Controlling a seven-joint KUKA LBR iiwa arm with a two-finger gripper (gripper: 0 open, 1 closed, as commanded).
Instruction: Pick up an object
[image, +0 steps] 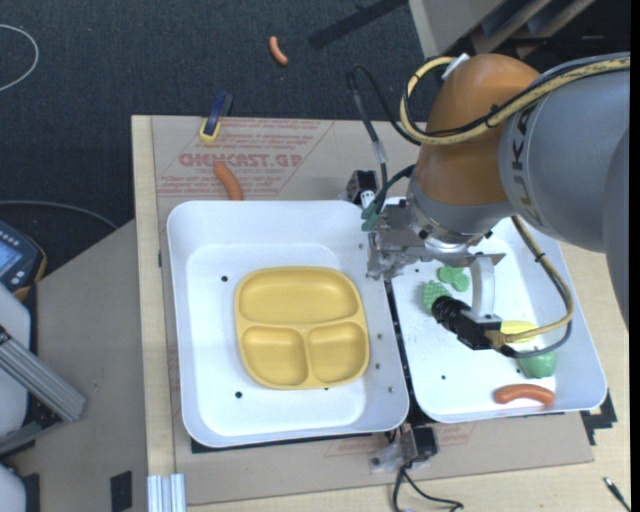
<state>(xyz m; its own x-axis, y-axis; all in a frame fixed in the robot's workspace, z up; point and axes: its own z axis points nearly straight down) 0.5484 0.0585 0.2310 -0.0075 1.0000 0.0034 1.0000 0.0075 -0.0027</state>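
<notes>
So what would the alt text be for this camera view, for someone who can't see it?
A grey robot arm with an orange band reaches over the right white bin, which holds green items and an orange sausage-shaped piece. The left white bin holds a yellow divided tray.

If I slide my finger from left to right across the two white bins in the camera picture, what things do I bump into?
Yellow divided plate in the left bin → green toy pieces in the right bin → orange sausage near the front of the right bin.
</notes>
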